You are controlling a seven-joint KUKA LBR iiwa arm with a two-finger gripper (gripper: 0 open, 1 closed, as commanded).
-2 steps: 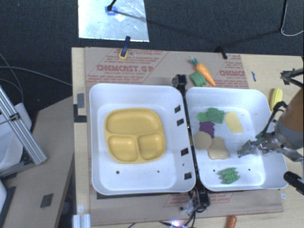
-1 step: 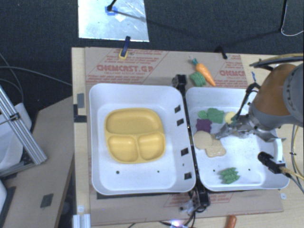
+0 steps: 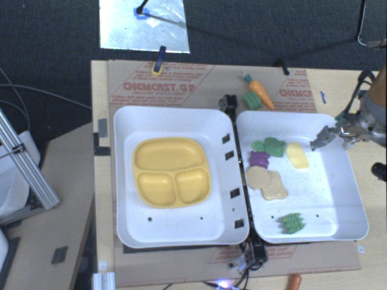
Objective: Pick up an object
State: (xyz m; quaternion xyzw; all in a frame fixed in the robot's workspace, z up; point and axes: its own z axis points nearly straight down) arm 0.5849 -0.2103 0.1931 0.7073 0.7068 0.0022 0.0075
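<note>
The right bin (image 3: 338,180) holds several small toy foods. A pale yellow block (image 3: 297,156) lies near its back, with a green leafy piece (image 3: 271,146) and a purple piece (image 3: 259,159) to its left. Two beige flat pieces (image 3: 266,183) sit in the middle, and a green piece (image 3: 292,223) lies near the front. My gripper (image 3: 321,139) hangs over the bin's back right corner, just right of the yellow block, with nothing visible between its fingers.
The left bin (image 3: 124,168) carries a yellow divided plate (image 3: 172,171). A toy carrot (image 3: 261,92) and a green piece (image 3: 252,101) lie on the cardboard behind the right bin. A metal frame (image 3: 24,162) stands at the far left.
</note>
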